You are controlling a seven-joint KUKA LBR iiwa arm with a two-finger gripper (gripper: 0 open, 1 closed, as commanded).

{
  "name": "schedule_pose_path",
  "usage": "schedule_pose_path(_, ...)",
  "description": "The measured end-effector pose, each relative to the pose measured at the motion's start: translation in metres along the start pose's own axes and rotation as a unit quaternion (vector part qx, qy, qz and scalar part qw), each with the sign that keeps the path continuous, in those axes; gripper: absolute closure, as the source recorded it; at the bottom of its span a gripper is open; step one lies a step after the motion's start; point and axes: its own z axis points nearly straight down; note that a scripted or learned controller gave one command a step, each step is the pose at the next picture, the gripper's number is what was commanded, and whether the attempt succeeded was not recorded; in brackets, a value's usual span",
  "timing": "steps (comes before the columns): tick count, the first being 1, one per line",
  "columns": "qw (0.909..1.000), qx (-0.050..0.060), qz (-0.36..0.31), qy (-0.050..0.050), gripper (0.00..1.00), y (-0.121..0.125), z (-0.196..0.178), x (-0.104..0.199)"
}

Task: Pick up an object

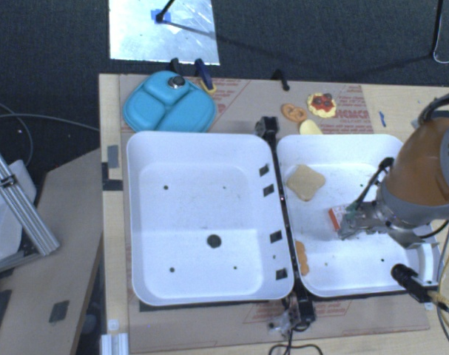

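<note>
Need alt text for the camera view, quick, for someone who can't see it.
The arm reaches into the right bin, its pincer low beside a small red item. A tan slice lies nearby; the left bin holds a dark disc.

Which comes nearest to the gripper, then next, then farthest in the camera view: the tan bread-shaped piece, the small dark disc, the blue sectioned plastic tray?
Measured from the gripper:
1. Tan bread-shaped piece, in the right bin, up and left of the gripper.
2. Small dark disc, on the left bin's floor.
3. Blue sectioned plastic tray, on the bench behind the left bin.
</note>
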Motion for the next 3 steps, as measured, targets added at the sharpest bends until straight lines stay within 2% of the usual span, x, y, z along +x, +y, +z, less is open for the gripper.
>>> schedule_pose_path(1,1.0000,0.001,0.001,0.000,1.00,-0.010,0.022,-0.048)
schedule_pose_path(2,1.0000,-0.001,-0.001,0.000,1.00,-0.008,0.041,-0.047)
schedule_pose_path(3,1.0000,-0.007,0.001,-0.006,1.00,-0.006,0.040,-0.027)
